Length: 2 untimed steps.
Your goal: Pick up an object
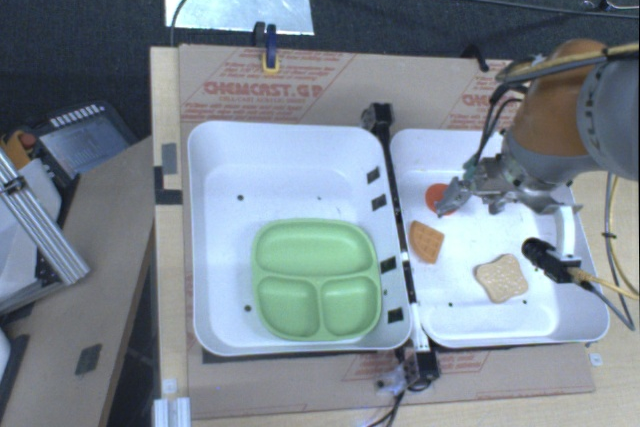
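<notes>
Red object (437, 196) in the right bin (580, 315) sits at your gripper (452, 199) tips; approach step. Jaw state: I cannot tell. Next, you need a confirmed closure before lifting.

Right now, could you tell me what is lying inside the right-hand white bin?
The right bin holds an orange cracker-like piece, a tan toast-like piece and a red item partly covered by the end effector, so its shape is unclear.
</notes>
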Motion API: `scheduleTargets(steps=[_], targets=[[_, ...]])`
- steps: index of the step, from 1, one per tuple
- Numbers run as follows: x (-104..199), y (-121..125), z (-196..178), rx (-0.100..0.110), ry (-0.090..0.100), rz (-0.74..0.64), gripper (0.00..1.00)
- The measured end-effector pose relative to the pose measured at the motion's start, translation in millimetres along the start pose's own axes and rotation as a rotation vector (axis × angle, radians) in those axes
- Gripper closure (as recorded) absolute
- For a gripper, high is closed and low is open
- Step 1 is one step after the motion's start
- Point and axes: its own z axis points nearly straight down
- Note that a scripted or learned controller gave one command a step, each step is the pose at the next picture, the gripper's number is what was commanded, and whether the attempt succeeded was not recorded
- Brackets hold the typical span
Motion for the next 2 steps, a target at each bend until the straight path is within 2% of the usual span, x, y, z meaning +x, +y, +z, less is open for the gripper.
scheduleTargets(steps=[1, 2], targets=[[0, 1, -12, -0.004, -0.001, -0.001, 1.00], [9, 1, -71, -0.008, -0.001, -0.003, 1.00]])
